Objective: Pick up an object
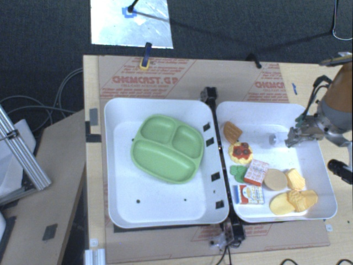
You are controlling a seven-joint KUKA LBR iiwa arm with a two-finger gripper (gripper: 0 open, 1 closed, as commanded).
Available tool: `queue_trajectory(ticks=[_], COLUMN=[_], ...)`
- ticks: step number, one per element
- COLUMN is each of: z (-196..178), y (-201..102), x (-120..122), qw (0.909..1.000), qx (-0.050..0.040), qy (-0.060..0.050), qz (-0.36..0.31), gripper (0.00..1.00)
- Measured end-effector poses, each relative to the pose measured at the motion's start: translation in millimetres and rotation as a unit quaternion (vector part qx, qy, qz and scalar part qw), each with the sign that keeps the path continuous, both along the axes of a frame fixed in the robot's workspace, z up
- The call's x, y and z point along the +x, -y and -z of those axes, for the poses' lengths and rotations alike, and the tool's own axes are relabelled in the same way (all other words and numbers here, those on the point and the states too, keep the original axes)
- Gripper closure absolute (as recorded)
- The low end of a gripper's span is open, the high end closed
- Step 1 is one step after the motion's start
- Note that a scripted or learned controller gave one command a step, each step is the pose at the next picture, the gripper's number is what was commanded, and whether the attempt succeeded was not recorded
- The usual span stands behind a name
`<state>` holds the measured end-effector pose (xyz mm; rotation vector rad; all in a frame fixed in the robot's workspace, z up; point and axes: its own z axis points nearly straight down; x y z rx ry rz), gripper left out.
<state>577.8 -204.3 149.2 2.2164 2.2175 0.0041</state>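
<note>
Bench board (pixel 144 79) reads "CHEMCAST GP" beside gripper (pixel 290 139).

cardboard sheet (pixel 165 76) under bins | red print "CHEMCAST GP", repeated | other labels unreadable

Toy foods (pixel 265 184) clustered in right bin (pixel 325 164)
</note>
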Motion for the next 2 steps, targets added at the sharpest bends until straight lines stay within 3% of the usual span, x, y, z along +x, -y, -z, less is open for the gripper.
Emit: queue_trajectory(ticks=[1,2], z=[-64.7,-76.0], y=[1.7,1.8], x=[1.5,2.5], qw=[1.0,1.0], qx=[-0.0001,0.0007], qy=[0.001,-0.001], qz=[-0.002,-0.002], gripper=[1.0,1.0])
